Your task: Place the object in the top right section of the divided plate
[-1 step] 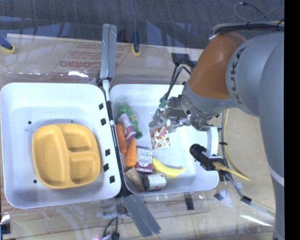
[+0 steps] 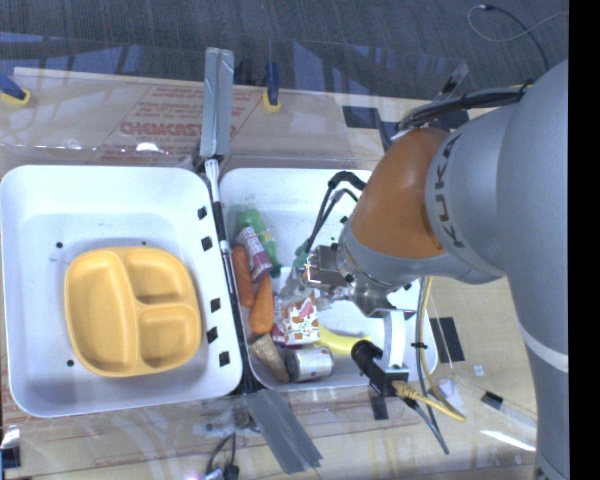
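Down in the right bin (image 2: 280, 183), the gripper (image 2: 315, 271) hangs low over the clutter along that bin's left wall; how it stands, wide or narrow, cannot be told, since the wrist and the orange band (image 2: 405, 203) cover most of it. Just below it and touching or nearly touching lies a small carton (image 2: 301, 320) printed in red and white, tilted. Left of the gripper, against the left wall, an orange carrot (image 2: 253, 290) lies lengthwise, with a green bottle (image 2: 256, 236) bearing a pink label just above it, nearer the far edge. At the near edge of the bin sit a dark can (image 2: 308, 363) on its side, a brownish piece (image 2: 267, 356) beside it in the near left corner, and a yellow banana (image 2: 338, 343) just right of the carton. The divided plate (image 2: 130, 309), yellow, rests in the middle of the left bin (image 2: 40, 198), well apart from the gripper, its compartments bare.
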`<state>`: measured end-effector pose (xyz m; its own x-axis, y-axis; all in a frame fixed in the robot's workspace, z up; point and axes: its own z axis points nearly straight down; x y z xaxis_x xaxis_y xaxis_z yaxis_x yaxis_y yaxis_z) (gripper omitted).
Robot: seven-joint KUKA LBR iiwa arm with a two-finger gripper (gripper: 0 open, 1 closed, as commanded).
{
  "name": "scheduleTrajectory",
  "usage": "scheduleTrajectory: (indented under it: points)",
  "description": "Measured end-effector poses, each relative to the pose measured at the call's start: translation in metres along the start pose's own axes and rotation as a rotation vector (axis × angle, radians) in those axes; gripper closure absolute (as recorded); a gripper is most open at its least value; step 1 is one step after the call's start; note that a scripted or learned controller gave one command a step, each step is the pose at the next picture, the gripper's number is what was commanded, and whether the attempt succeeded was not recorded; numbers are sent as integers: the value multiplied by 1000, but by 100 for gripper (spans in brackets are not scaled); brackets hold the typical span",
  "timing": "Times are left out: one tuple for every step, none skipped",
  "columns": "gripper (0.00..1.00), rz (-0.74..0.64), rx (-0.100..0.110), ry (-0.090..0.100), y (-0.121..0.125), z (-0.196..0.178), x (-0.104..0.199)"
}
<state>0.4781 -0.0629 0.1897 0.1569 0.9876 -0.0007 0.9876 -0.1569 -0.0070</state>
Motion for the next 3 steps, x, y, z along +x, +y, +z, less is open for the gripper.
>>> scheduleTrajectory:
  points:
    - [100,12,-4,0,11,-1,0]
    - [100,53,-5,-3,-12,-1,67]
    - [100,91,-2,0,123,-1,-6]
